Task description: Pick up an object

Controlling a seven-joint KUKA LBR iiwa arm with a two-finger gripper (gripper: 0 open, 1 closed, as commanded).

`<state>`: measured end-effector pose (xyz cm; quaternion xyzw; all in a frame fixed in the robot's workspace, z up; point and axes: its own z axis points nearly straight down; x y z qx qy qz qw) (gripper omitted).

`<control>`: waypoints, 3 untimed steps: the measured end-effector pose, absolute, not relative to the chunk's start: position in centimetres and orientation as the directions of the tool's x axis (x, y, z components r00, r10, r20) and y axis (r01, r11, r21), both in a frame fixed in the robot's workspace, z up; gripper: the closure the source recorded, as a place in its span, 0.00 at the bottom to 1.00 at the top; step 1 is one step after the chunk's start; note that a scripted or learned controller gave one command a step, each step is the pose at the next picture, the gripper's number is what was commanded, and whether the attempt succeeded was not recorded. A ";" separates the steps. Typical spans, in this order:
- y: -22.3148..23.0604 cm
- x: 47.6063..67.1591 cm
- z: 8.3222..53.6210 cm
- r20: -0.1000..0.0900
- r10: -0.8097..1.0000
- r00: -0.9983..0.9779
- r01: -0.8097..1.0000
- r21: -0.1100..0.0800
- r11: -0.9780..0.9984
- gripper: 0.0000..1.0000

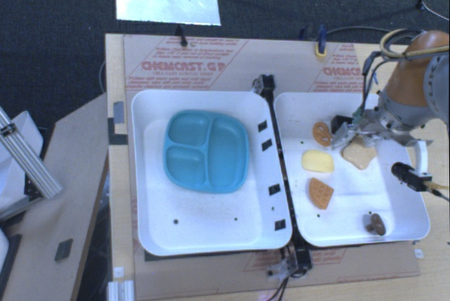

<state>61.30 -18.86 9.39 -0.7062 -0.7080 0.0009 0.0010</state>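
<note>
The right bin (pixel 402 212) holds several small food-like pieces. A round orange piece (pixel 322 133) lies at the upper left, a yellow block (pixel 318 161) below it, and an orange waffle-shaped piece (pixel 320 193) lower still. A beige toast-like piece (pixel 359 155) lies right of the yellow block, and a small brown lump (pixel 375 223) sits near the front right corner. My gripper (pixel 349 131) is low in the right bin, between the round orange piece and the beige piece, right over the beige piece's upper edge. Nothing is visibly held.
The left bin (pixel 158 222) holds a blue divided plate (pixel 207 150). A black divider with clips (pixel 273 152) runs between the bins. The grey arm with its orange band (pixel 415 74) leans in over the right bin's far right corner. A black part (pixel 411 176) juts over the right rim.
</note>
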 end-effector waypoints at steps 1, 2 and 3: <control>-18.9 61.6 8.8 -0.002 1.000 -0.004 1.000 0.004 0.004 0.00; -19.1 61.8 10.0 -0.008 1.000 -0.004 1.000 0.014 0.004 1.00; -18.9 62.4 16.3 -0.002 1.000 -0.006 1.000 0.007 0.006 1.00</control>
